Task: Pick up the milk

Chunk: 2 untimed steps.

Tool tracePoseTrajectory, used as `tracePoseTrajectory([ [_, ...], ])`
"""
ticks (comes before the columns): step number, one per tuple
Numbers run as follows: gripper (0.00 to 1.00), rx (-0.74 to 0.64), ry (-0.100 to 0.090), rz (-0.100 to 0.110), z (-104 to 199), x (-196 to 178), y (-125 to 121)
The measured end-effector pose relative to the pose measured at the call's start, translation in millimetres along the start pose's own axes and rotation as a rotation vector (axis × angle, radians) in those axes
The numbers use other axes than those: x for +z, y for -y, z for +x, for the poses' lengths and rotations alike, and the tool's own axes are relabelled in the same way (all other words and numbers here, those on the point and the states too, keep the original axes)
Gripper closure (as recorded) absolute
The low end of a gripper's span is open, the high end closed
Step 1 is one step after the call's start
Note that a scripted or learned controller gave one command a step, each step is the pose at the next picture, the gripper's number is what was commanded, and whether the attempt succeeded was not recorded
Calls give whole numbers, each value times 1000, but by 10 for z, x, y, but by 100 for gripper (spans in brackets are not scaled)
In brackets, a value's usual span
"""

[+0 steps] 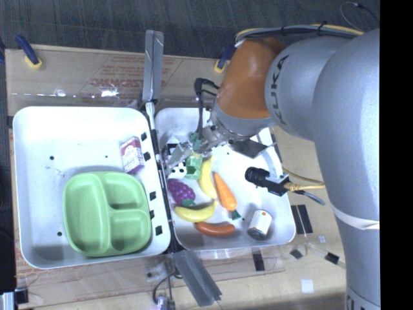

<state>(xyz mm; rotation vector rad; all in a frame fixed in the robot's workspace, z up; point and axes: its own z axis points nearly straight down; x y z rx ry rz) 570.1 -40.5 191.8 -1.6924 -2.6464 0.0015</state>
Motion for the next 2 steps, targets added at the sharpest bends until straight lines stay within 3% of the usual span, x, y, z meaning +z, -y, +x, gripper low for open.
tracePoseTrajectory([
  [1,0,-12,-2,3,149,6,77],
  [2,0,-6,0,1,377,4,-233],
])
